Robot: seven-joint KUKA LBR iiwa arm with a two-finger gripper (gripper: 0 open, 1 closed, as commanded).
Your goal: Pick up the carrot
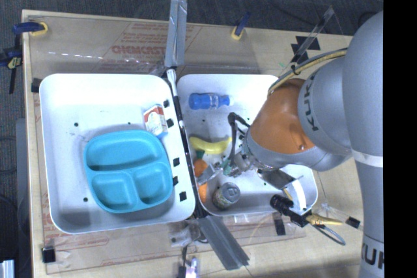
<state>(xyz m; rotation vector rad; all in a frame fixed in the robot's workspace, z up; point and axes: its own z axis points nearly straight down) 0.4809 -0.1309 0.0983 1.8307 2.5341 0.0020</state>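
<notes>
From my console the arm (326, 120) filled the right bin (260, 84), wrist dipped toward its left wall. I judged this the approach step, the reach-down before any grasp. The left bin (65, 140) held a blue tray (127, 169) and a small carton (154, 119). In the right bin lay a blue bottle (208, 101), a banana (210, 144) and a can (227, 194). The carrot (201, 169) (orange, partly hidden) sat against the left wall, between banana and can. The end effector (229, 165) hovered just beside it; I could not tell its opening. Next it needed to close squarely on the carrot.
</notes>
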